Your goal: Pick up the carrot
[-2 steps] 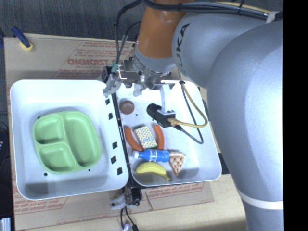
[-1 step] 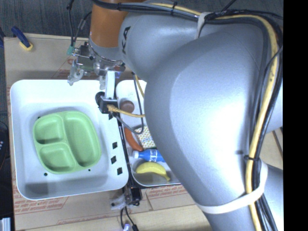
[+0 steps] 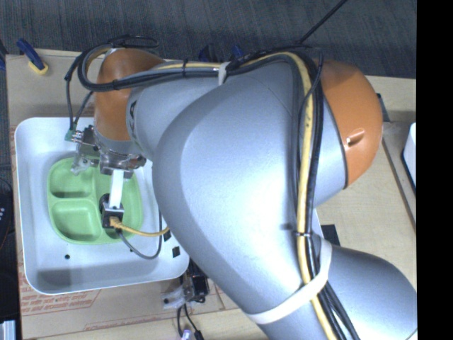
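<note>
item: carrot, hidden, likely under the gripper (image 3: 100, 163) over the green divided tray (image 3: 71, 214) in the white bin (image 3: 30, 190), left of frame. handling, presumed: light, stiff, smooth, tapered; grasp across thick middle. gripper state: cannot tell

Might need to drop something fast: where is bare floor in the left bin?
Bare: the wide strip between the green tray and the near wall of the white bin, and a narrow strip along its left wall. Crowded: the tray's far end, where the gripper hangs, and everything right of it, under the arm.
</note>
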`<state>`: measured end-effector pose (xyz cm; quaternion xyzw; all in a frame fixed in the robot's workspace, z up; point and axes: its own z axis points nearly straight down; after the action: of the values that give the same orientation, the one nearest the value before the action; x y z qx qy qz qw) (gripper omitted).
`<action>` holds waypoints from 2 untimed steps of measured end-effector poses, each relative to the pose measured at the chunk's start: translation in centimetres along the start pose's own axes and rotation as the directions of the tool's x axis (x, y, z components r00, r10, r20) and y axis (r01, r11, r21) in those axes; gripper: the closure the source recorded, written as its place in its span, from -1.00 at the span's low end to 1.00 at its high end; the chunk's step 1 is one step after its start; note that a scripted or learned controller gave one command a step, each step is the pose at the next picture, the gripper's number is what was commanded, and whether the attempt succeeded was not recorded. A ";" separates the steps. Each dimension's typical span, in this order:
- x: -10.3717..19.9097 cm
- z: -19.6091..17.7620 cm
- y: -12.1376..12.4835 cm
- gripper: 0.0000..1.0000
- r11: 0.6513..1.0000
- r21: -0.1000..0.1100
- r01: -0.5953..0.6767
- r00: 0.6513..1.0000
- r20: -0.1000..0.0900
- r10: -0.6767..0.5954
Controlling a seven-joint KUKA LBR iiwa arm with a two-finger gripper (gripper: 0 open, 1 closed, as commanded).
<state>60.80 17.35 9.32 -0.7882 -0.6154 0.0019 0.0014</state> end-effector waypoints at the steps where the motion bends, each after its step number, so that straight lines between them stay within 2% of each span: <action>1: 0.1 -1.0 0.0 1.00 1.000 0.002 0.005 1.000 0.000 -0.005; 2: 0.2 -2.0 -0.1 1.00 1.000 0.005 0.011 1.000 0.000 -0.011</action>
<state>60.79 17.55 11.34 -0.7849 -0.6196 0.0033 0.0034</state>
